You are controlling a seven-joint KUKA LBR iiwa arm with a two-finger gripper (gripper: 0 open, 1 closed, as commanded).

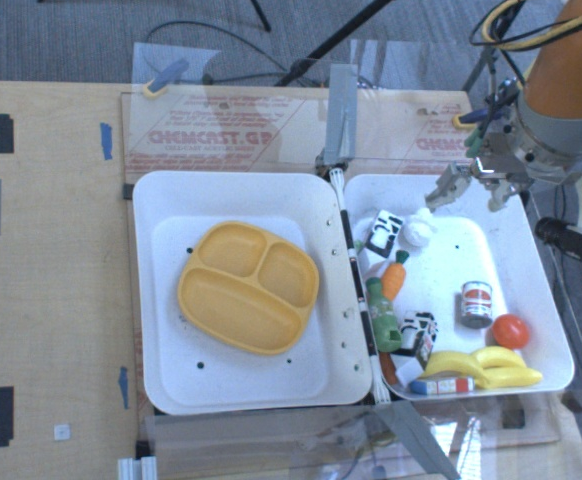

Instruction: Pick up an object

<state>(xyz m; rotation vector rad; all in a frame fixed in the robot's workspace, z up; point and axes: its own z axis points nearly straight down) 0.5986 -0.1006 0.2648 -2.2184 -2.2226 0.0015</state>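
My gripper (pixel 469 196) hangs over the far edge of the right bin (pixel 536 268), open, with nothing between its fingers. Below it in that bin lie a white lump (pixel 418 231), a black-and-white block (pixel 382 233), a toy carrot (pixel 394 277), a green bottle (pixel 383 318), a second black-and-white piece (pixel 420 333), a small can (pixel 477 303), a red tomato (pixel 510 331), yellow bananas (pixel 483 366) and a red-and-blue tube (pixel 439 387). The white lump is the thing nearest the fingers, a little to their lower left.
The left bin (pixel 161 228) holds a yellow divided plate (pixel 249 286). A raised rim (pixel 346 268) separates the two bins. Clear plastic sheets (pixel 221 133) lie behind the bins, and tripod legs and cables cross the floor beyond.
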